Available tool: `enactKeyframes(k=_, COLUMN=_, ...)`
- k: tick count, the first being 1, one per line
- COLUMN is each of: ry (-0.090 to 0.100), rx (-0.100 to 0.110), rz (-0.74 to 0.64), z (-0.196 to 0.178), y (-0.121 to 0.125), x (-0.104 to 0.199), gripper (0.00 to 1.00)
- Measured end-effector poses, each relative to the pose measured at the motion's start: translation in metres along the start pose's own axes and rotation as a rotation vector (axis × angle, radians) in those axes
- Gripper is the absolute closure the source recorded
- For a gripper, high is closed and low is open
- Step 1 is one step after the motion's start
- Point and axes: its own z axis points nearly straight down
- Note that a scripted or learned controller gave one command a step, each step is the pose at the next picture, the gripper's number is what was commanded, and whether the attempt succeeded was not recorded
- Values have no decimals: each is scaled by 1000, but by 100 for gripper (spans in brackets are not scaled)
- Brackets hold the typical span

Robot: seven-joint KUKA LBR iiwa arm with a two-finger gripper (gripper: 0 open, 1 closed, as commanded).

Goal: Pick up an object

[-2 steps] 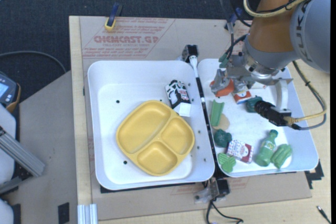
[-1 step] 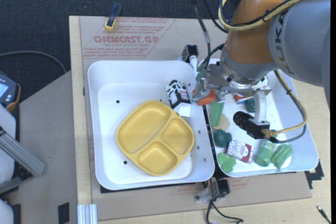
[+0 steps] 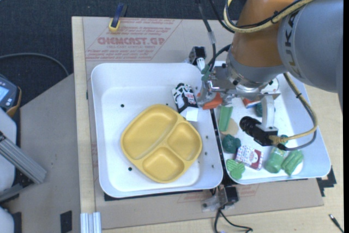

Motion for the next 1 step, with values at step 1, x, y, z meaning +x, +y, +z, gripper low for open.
enactKeyframes(k=1, ry=-1, rx=1, rz=2, z=1, y=1, x=-2, gripper=100)
